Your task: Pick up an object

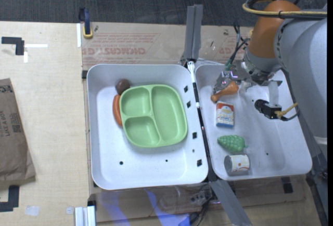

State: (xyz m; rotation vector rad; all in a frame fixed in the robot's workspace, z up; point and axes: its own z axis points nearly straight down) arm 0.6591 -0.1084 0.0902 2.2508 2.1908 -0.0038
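orange object [222,91] in right bin [291,152], claw [227,81] lowered onto it, arm [291,38] angled down

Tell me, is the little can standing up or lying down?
Lying down. The can rests on its side near the front of the right bin, with one round end facing left, just below the bumpy green toy.

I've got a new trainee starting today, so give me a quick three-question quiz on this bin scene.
1. True or false: the green divided plate sits in the left bin.
2. Which item lies nearest the claw: A) small can, B) orange carrot-like toy, C) bumpy green toy?
3. How many items lie in the right bin?

Key: 1 true; 2 B; 3 four, counting the small carton.
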